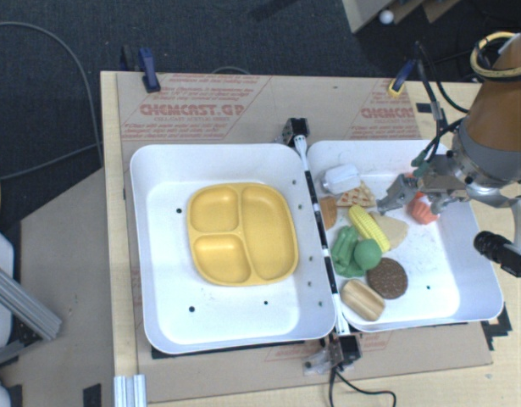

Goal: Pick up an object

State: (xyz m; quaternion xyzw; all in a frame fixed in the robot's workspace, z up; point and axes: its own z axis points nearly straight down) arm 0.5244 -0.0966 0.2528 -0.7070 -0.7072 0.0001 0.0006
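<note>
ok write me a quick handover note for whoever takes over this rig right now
Pincer: over the right bin, upper middle, right at a small orange-red item. Whether it grips that item cannot be told from this view.
Things: toy foods sit along the right bin's left side: white piece, cracker, corn cob, green vegetable, brown patty, bread roll. The left bin holds a yellow divided plate.
Done: nothing visibly lifted.
Left: secure one object and raise it.
</note>
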